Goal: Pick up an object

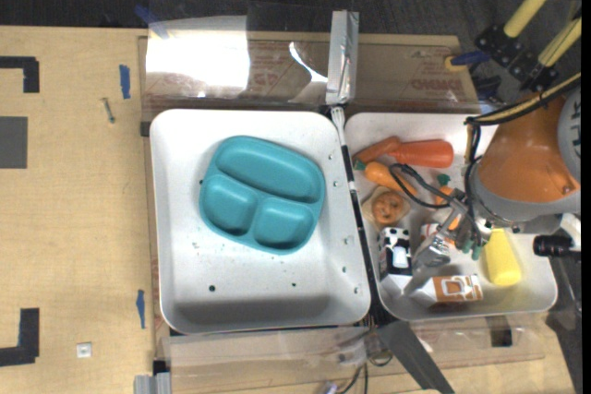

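Claw (pixel 441 246) is down inside the right bin (pixel 545 295), low over the toy clutter. Can't tell its state: wrist and cabling block the tips, and nothing reads as being gripped.

Taking the claw as the reference:
- Directly under and beside it: a small grey-white piece (pixel 434 246), too small to identify.
- Just left: black-and-white toy (pixel 397 249), about level with the claw.
- Just below: orange-and-white box (pixel 459 289), lying flat, long axis left-right.
- Just right: yellow block (pixel 501 258), long axis roughly up-down in the view, partly under the wrist.
- Above-left: round orange piece (pixel 386 206); further up, two carrot-like pieces (pixel 417 150), long axes left-right, near the bin's far wall.

Judgement: likeliest targets are the grey-white piece or the box, both nearly straight down, so a short descent matters more than any sideways shift.

Left bin (pixel 175 198) holds the teal divided plate (pixel 263 192), well apart to the claw's left. Both bins sit on the counter (pixel 65 226).
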`<state>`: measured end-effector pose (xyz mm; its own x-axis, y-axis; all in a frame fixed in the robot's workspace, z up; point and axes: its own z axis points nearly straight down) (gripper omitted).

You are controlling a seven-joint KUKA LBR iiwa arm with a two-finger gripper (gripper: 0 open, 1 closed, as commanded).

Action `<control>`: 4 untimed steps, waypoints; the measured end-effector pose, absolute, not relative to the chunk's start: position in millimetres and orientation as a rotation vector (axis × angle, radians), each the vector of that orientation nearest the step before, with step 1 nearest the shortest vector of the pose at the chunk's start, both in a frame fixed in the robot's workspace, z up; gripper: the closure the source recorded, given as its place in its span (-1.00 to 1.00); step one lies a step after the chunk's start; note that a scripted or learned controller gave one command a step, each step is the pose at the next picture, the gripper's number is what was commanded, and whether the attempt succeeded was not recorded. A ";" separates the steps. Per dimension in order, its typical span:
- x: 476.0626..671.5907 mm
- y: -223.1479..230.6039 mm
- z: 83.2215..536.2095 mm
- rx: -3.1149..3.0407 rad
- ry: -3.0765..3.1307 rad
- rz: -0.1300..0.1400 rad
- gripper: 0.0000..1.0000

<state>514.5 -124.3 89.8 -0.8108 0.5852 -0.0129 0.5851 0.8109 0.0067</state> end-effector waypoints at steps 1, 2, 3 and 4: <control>502.4 -129.1 89.7 1.014 2.957 0.005 -1.00; 517.5 -131.8 89.4 0.888 3.003 -0.001 -1.00; 503.3 -154.4 89.3 0.851 3.011 0.002 -1.00; 557.3 -116.7 92.2 0.560 3.083 0.002 -1.00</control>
